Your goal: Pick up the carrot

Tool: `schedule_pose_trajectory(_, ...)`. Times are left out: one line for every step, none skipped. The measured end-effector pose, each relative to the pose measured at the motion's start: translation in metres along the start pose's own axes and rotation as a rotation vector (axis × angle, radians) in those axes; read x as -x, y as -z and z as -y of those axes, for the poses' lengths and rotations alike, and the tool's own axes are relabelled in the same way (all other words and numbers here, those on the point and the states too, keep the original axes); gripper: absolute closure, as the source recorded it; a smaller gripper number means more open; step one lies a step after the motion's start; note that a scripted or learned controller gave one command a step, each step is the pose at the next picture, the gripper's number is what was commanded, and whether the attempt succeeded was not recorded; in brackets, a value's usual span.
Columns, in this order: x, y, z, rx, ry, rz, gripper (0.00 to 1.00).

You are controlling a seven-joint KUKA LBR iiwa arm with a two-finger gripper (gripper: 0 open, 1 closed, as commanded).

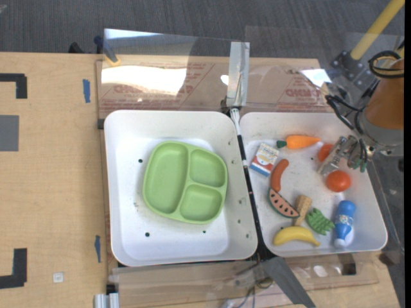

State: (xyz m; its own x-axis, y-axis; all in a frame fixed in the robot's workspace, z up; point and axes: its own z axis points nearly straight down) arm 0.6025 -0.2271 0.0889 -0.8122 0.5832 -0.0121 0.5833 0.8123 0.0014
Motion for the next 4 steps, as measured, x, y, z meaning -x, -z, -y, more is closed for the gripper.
schedule_pose_trajectory(-0.001,-0.001,-0.002,0.001,0.003,-0.003,0.0)
schedule_pose_trajectory(0.02,0.051,-0.032,0.0,-0.568,-0.004,0.0)
schedule_pose_trajectory(0.035,-0.002,-0.059,-0.016,-0.755,-0.023,0.0)
schedule_pose_trajectory(0.001,-0.002,-0.108,-0.01,-0.776,-0.013,0.0)
